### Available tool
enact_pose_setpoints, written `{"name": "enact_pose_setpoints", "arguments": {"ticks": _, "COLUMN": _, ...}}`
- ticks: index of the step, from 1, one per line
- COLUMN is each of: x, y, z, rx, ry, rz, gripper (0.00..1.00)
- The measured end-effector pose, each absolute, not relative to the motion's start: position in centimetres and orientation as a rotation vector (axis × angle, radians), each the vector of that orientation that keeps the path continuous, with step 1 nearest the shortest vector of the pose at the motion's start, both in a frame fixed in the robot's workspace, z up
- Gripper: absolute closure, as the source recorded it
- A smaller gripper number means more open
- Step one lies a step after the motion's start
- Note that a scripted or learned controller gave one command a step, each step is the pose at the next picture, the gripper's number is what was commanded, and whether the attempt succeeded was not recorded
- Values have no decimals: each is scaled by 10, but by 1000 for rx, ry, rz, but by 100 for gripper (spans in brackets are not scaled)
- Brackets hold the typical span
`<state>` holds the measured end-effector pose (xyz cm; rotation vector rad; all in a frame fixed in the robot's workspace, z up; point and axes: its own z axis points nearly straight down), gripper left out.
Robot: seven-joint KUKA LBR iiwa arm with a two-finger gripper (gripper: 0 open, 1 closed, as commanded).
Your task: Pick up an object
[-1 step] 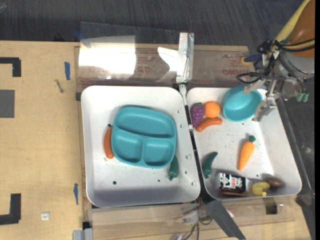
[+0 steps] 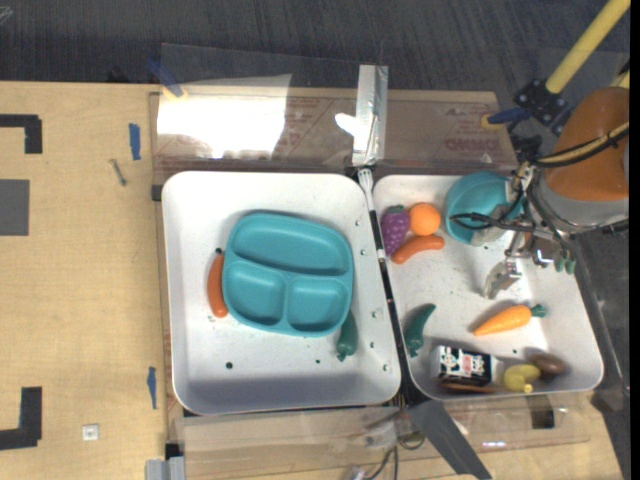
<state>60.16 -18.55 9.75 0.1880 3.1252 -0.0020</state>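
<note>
My gripper (image 2: 518, 270) hangs over the right bin (image 2: 590, 318), below the teal bowl (image 2: 478, 206) and just above the carrot (image 2: 507, 319). Its fingers (image 2: 499, 280) stand open and nothing is between them. Around it lie an orange ball (image 2: 425, 218), purple grapes (image 2: 396, 230), an orange sausage shape (image 2: 417, 249), a dark green pepper (image 2: 416, 325), a black and white carton (image 2: 463, 365), a yellow fruit (image 2: 520, 376) and a brown piece (image 2: 549, 365).
The left bin (image 2: 190, 348) holds a teal divided plate (image 2: 287, 273), an orange sausage (image 2: 216, 286) at its left edge and a dark green piece (image 2: 347, 339) at its lower right. A ridge (image 2: 382, 298) divides the bins.
</note>
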Motion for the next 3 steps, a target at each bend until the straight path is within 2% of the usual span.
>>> {"name": "enact_pose_setpoints", "arguments": {"ticks": 1, "x": 656, "y": -115, "z": 90, "rx": 380, "ry": 3127, "rz": -3, "gripper": 0}}
{"name": "enact_pose_setpoints", "arguments": {"ticks": 3, "x": 546, "y": -106, "z": 91, "rx": 696, "ry": 3048, "rz": 3, "gripper": 0}}
